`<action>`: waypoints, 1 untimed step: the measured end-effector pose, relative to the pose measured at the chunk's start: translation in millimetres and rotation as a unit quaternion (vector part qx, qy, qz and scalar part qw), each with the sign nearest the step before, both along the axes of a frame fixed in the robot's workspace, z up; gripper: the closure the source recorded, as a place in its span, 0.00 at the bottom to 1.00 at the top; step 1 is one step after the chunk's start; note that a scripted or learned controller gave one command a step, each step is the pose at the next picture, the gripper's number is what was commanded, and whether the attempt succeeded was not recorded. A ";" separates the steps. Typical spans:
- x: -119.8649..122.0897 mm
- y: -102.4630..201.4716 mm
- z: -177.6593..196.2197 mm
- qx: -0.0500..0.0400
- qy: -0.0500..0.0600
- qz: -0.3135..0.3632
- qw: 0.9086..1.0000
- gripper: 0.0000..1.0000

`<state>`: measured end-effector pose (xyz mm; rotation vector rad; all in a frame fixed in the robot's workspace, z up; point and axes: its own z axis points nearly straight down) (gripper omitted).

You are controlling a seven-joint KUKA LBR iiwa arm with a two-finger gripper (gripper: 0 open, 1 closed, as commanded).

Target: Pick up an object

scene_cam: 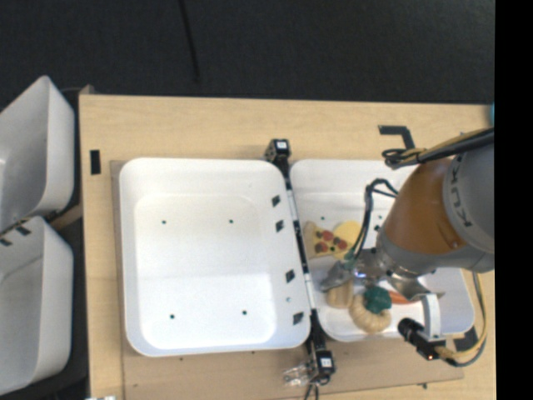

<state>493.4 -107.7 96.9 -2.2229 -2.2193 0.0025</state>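
Note:
My gripper (340, 277) reaches down into the right bin (333, 177), near its left wall, below the orange band of the arm (420, 215). Several small objects lie around it: a yellow piece with red spots (326, 240), a yellow item (350, 230), a tan rounded object (368, 319) with a green piece (377, 299) on top, and a bit of orange (401, 300). The metallic fingers sit just left of the tan and green objects, partly hidden by the wrist.
The left bin (208, 252) lies beside the right one, joined by a black clipped divider (293, 240). White containers (29, 223) stand off the bench's left edge. Cables run along the arm at the right.

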 end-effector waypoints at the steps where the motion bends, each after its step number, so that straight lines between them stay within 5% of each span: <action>1: 63.0 -48.8 4.7 -0.002 -0.004 -0.001 1.000 0.00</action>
